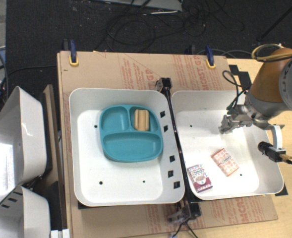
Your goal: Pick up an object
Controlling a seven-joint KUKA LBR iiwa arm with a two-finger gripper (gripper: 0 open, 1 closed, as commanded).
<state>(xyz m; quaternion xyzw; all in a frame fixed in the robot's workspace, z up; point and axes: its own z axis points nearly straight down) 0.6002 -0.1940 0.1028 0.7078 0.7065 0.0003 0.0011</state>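
The table [116, 66] is a brown cardboard-faced board carrying two shallow white bins side by side. The left bin [84, 148] holds a teal divided plate [131, 135], and a tan, bread-like item [142, 119] lies in the plate's upper right compartment. The right bin [205, 103] holds two small flat packets near its front edge: a pink patterned packet [224, 162] toward the middle, and a white and purple packet [200, 177] to its left, close to the wall shared with the left bin. The two packets lie near each other but apart. The arm [272, 86] enters from the right, its orange band visible above the grey wrist. The gripper [231, 123] sits low over the upper middle of the right bin, well apart from both packets. The jaws appear small and dark against the bin floor; their opening cannot be told from this angle, and nothing is seen between them. Two blue and yellow clamps [73, 53] grip the table's far edge. Dark cables [136, 21] lie on the floor beyond.
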